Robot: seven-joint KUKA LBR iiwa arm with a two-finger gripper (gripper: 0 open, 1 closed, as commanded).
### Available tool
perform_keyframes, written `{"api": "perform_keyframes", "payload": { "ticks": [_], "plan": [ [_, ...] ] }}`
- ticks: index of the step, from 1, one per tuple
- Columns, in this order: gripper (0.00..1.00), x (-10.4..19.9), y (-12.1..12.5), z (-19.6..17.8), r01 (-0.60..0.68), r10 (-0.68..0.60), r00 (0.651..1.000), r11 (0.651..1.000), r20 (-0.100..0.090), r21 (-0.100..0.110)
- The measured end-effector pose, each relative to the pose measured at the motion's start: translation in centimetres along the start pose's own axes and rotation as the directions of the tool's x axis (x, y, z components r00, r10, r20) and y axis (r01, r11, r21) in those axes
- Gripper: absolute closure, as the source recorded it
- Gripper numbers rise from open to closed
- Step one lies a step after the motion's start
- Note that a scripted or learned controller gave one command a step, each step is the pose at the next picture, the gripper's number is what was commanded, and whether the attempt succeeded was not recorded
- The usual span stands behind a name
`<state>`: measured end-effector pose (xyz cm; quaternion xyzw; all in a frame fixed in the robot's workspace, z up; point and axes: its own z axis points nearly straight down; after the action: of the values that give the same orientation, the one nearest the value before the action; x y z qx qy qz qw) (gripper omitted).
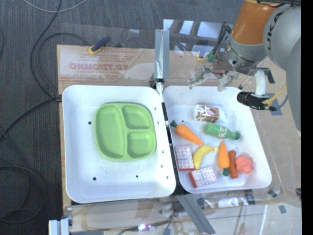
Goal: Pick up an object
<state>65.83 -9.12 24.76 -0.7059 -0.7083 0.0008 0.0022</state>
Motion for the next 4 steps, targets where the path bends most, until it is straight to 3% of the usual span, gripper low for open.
{"api": "perform_keyframes", "payload": {
  "ticks": [1,2,3,4],
  "plan": [
    [0.0,-0.5,-4.3,15.5,-0.331,0.331,0.944,0.944,-0.002,-0.003],
    [1.0,-0.4,-4.4,14.9,-0.331,0.331,0.944,0.944,-0.003,0.002],
    [0.0,-0.4,-4.4,14.9,-0.331,0.331,0.944,0.944,-0.003,0.002],
    [0.0,-0.9,-10.4,15.8,-0.302,0.302,0.953,0.953,-0.001,-0.019]
  ]
}}
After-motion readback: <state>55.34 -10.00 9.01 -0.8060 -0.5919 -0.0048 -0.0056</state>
